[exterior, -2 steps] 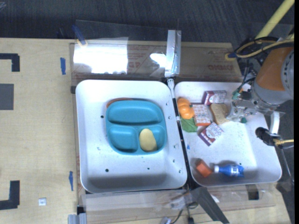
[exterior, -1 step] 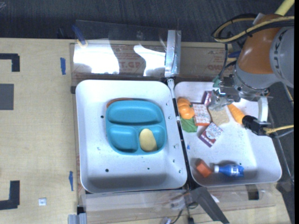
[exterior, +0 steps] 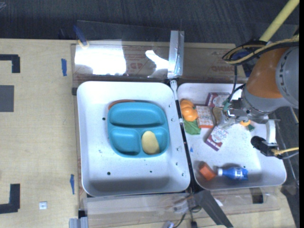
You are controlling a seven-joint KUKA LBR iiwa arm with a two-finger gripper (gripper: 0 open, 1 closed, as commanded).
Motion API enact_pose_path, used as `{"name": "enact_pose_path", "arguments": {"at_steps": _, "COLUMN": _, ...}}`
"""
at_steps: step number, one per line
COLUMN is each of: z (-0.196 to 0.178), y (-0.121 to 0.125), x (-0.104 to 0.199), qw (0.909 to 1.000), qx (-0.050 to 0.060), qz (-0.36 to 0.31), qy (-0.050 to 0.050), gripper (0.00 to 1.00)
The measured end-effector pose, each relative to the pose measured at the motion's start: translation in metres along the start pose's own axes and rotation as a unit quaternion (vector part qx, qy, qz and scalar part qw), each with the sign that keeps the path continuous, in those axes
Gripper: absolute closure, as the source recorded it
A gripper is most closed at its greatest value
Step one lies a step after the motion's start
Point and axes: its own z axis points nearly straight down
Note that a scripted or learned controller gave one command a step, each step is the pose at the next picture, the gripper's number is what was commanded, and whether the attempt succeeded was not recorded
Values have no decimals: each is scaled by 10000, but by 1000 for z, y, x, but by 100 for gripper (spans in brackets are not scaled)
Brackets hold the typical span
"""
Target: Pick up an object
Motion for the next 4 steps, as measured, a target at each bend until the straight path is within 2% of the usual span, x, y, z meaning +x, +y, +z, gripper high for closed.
{"name": "enact_pose_path", "arguments": {"at_steps": 1, "z": 12, "y": -61, "x": 35, "qw": 9966, "qx": -134, "qz": -808, "qy": -29, "gripper": 0}}
{"name": "enact_pose_path", "arguments": {"at_steps": 2, "z": 13, "y": -99, "x": 31, "qw": 9951, "qx": -135, "qz": -976, "qy": -22, "gripper": 0}}
{"name": "enact_pose_path", "arguments": {"at_steps": 3, "z": 12, "y": -15, "x": -3, "qw": 9929, "qx": -119, "qz": -1181, "qy": -25, "gripper": 0}}
{"name": "enact_pose_path", "arguments": {"at_steps": 4, "z": 19, "y": 74, "x": 2, "qw": 9933, "qx": -35, "qz": -1159, "qy": -6, "gripper": 0}}
